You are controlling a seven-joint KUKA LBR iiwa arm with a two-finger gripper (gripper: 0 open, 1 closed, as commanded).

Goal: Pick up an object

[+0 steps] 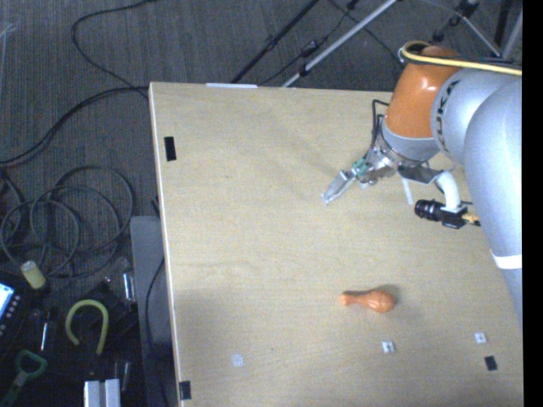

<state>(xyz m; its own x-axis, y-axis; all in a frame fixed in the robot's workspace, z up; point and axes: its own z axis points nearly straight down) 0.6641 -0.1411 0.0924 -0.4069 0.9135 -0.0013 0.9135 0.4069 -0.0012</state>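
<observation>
Across the tan bench top point(254, 227) you have wide bare surface, its left edge dropping to cabled floor. Your orange pear-shaped object point(371, 299) lies near the front, well apart from the gripper point(333, 192), which reaches in from the right, angled down-left; you cannot tell its opening.
</observation>
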